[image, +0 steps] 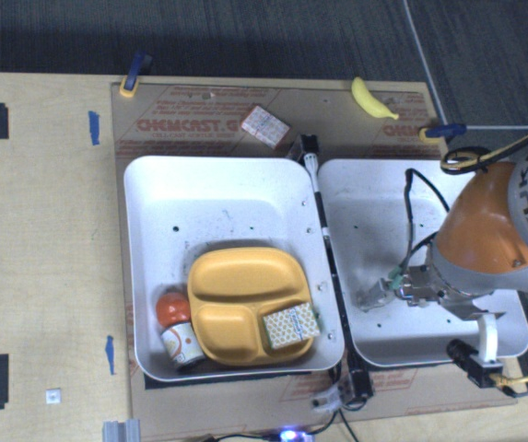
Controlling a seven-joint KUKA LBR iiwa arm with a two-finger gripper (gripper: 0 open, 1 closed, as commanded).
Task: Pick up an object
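The tool (374,295) sits low in the right bin (374,187); its grip state cannot be determined. The objects, a yellow divided tray (236,284) among them, lie leftward in the left bin (208,191).

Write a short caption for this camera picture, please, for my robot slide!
Robot arm reaches into the right bin, its gripper low over the floor; the left bin holds a yellow tray.
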